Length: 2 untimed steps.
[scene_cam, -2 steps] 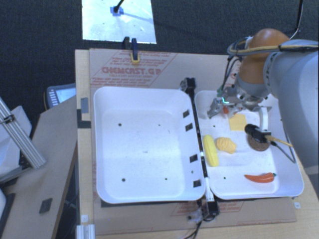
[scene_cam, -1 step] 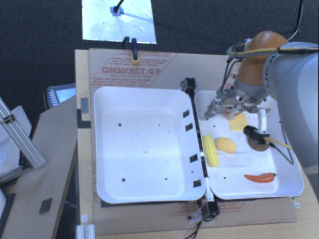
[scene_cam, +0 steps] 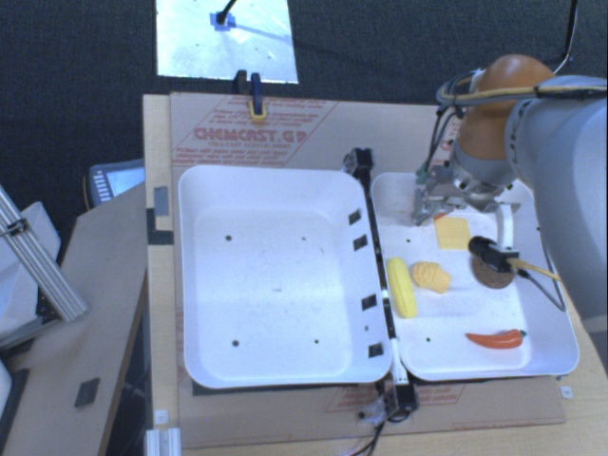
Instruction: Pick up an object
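Two shallow white plastic bins side by side on a pale wooden bench [scene_cam: 114, 283], over a sheet of brown printed cardboard [scene_cam: 252, 131]. Left bin [scene_cam: 204, 198] larger, right bin [scene_cam: 551, 350] smaller, joined along a dark seam with black clips [scene_cam: 366, 245]. Grey arm with an orange band [scene_cam: 494, 112] reaching in from the right, bent down over the far end of the right bin. Metal two-finger hand [scene_cam: 426, 209] low near that bin's far left corner, just beside a flat pale yellow square block [scene_cam: 452, 233]; cannot tell how far open, and nothing visibly between the fingers. Scattered in the right bin: a smooth yellow corn-cob-shaped toy [scene_cam: 402, 288] lying lengthwise against the left wall; a bumpy orange-yellow lump [scene_cam: 431, 276] just to its right; a round brown object with a black top [scene_cam: 491, 266] near the middle right, close under the arm's cable; a slim red-orange chilli pepper toy with a green stem [scene_cam: 495, 339] lying across the near end, well apart from the rest. Beyond the bins, a blue and yellow clamp [scene_cam: 255, 98] gripping the cardboard's far edge, and a shiny silver square plate [scene_cam: 226, 27] on dark carpet. At the left, a slanted aluminium rail [scene_cam: 38, 259].
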Available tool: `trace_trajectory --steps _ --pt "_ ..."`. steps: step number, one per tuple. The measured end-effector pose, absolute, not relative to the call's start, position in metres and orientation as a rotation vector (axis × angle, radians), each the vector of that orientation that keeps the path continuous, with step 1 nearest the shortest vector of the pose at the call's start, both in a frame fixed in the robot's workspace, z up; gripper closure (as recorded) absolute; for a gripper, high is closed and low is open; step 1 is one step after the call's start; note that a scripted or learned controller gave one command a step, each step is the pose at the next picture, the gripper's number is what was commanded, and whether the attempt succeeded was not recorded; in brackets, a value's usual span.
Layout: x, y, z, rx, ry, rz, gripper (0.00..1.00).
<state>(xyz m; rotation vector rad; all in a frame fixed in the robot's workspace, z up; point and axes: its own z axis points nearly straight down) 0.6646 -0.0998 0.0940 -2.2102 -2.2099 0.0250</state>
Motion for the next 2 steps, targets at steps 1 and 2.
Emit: trace_trajectory --steps 1,2 --pt "0.665 -0.1 0.094 -2.21 -2.21 0.025 0.0" --pt "0.669 -0.083 0.085 -2.217 -2.229 -0.003 0.0"
